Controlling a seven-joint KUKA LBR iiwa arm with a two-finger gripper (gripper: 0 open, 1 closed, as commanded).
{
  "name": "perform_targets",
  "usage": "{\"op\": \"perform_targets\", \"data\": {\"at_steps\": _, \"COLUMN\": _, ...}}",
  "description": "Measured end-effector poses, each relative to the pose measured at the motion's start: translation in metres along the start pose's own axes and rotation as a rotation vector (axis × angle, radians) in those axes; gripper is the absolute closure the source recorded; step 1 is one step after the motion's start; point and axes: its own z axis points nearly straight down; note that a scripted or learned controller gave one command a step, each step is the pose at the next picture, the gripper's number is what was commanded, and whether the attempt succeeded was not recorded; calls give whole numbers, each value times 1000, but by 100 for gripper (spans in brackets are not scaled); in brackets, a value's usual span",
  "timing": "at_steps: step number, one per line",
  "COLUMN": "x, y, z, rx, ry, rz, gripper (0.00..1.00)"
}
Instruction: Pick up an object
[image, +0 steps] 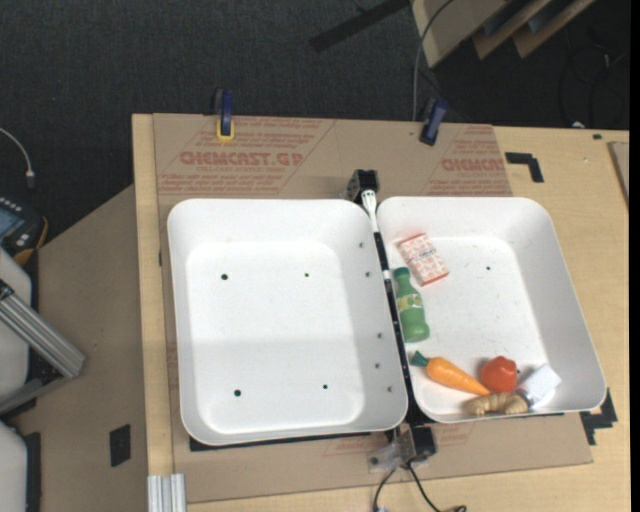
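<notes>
Two shallow white bins sit side by side on a cardboard-covered worktop (300, 150); the left bin (200, 300) is smooth moulded plastic with four small dark holes in its floor; every candidate for lifting lies in the right bin (560, 290). Against that bin's left wall lies a small green bottle (409, 306), likely light, rigid and slippery, best pinched across its round body; just above it rests a flat red-and-white packet (423, 257), thin and probably hard to get fingers under. Toward the bin's near rim lie a glossy orange carrot (448, 374), tapered and likely to roll; a knobbly tan root (495, 404), rougher and easier to grip; a round red tomato (500, 373), apparently a smooth toy; and a small white block (541, 385) at the near right corner. The hand's state cannot be told here.
</notes>
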Motion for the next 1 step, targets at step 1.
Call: {"op": "perform_targets", "data": {"at_steps": 1, "x": 1, "y": 4, "z": -10, "rx": -28, "ry": 1, "rz": -3, "gripper": 100}}
